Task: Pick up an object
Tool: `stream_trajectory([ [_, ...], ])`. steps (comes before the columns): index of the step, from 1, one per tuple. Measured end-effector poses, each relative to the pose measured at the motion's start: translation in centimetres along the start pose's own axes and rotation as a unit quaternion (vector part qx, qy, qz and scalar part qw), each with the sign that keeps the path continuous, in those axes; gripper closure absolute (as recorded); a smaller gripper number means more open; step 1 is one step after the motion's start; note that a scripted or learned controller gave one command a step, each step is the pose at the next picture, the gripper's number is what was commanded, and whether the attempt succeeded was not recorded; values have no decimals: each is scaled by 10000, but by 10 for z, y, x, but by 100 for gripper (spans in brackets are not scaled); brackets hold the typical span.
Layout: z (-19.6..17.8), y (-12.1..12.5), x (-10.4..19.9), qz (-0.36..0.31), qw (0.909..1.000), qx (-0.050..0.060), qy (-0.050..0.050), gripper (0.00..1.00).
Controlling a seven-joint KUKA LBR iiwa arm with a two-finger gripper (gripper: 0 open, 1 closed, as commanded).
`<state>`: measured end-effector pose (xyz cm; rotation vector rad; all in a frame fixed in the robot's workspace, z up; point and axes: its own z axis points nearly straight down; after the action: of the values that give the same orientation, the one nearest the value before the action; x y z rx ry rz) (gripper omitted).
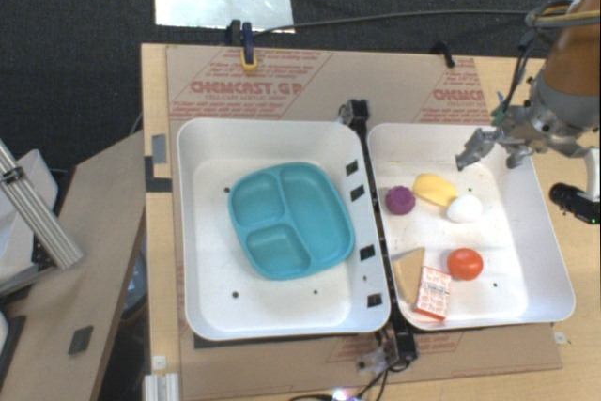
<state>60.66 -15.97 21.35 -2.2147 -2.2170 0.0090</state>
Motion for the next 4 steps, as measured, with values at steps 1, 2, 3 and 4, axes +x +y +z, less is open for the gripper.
stream_trajectory([
  [1,-7,3,0,-11,10000,-56,-10,0],
  [2,36,3,-5,-3,10000,-42,-10,0],
  [3,80,10,-7,-2,10000,-42,-8,0],
  [4,127,12,-7,4,10000,-77,-8,0],
])
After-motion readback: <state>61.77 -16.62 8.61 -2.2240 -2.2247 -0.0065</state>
